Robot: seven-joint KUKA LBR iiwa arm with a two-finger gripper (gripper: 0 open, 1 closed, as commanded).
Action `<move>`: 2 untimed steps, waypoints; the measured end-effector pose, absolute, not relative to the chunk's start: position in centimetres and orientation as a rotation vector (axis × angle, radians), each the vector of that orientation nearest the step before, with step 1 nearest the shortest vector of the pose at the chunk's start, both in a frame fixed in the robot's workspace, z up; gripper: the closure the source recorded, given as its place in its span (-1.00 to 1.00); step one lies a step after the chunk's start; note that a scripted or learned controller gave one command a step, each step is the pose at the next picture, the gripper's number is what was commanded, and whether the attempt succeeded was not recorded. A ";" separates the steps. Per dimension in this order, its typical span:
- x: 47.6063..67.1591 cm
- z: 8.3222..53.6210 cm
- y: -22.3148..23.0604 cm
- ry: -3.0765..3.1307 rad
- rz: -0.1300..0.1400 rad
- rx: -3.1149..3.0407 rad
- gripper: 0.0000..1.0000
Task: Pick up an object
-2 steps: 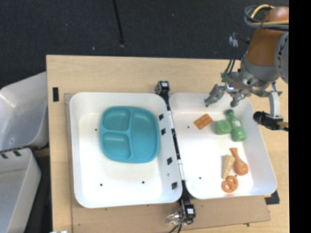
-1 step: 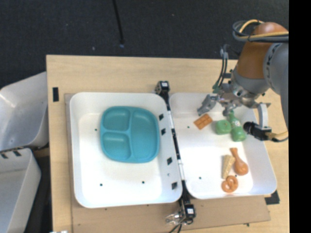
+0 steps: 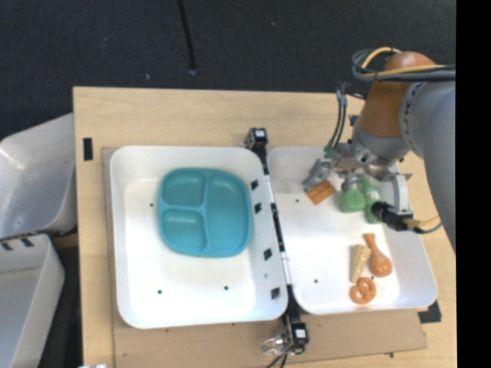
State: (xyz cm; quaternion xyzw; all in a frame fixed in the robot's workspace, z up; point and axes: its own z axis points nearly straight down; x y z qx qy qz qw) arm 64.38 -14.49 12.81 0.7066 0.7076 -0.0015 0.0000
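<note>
My gripper [image 3: 357, 187] hangs low over the back of the right bin [image 3: 330, 282], fingers spread wide apart, so it is open. A green rounded toy [image 3: 354, 199] lies right under it, between the two fingers. A small orange block [image 3: 320, 193] sits just beside the left fingertip [image 3: 315, 178]. Nothing is lifted; both things rest on the bin floor. The arm's grey and orange wrist [image 3: 381, 113] hides the bin's back right corner.
Near the right bin's front right lie an orange drumstick-shaped toy [image 3: 377, 258], a tan cone-like piece [image 3: 358, 261] and an orange pretzel shape [image 3: 363, 290]. A teal divided plate [image 3: 205, 209] lies in the left bin [image 3: 138, 282]. A black cable [image 3: 399, 221] runs by the gripper.
</note>
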 end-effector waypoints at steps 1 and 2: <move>64.5 14.2 -14.6 2.219 0.002 2.217 1.00; 64.8 20.7 -14.5 2.220 0.006 2.214 1.00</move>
